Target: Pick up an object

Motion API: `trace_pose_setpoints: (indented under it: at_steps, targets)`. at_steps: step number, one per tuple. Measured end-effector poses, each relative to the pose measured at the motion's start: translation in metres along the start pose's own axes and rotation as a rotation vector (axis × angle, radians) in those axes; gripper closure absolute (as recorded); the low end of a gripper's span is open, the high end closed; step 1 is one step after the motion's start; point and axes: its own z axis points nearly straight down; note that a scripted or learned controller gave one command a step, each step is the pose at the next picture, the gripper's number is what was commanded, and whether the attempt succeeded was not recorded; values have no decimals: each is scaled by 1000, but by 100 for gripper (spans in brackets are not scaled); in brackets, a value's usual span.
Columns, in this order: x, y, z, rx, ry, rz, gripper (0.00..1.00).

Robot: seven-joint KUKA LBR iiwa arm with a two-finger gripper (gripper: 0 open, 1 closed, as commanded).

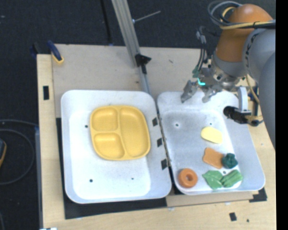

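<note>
- while the gripper [198,94] hangs over the far-left corner of the right bin [182,143], its two fingers are spread apart with nothing between them, so the claw reads as wide and unloaded.
- candidates all sit in the near-right part of that bin, well apart from the gripper: pale yellow piece [211,135], orange block [212,157], dark green lump [229,161], light green leafy pieces [222,179], orange ring [187,178].
- risk: coming straight down from here probably closes on bare bin floor, since nothing lies under the fingers.
- risk: orange block and dark green lump are touching, and the leafy pieces sit just beside them; a grab there could catch two things or knock one away.
- risk: orange ring lies flat near the bin's near wall; fingers may skid off it or hit the rim.
- pale yellow piece stands alone, so my guess is it's the cleanest pick.
- counts: two white bins; one yellow divided tray [120,132] with three compartments in the left bin [77,176]; five object groups in the right bin, and the leafy green looks like two pieces, hard to tell.
</note>
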Motion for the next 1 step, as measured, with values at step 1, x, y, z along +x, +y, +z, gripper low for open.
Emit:
trace_pose_setpoints:
  at_steps: [1]
  targets:
    - [0,1,-2,-4,0,0,0]
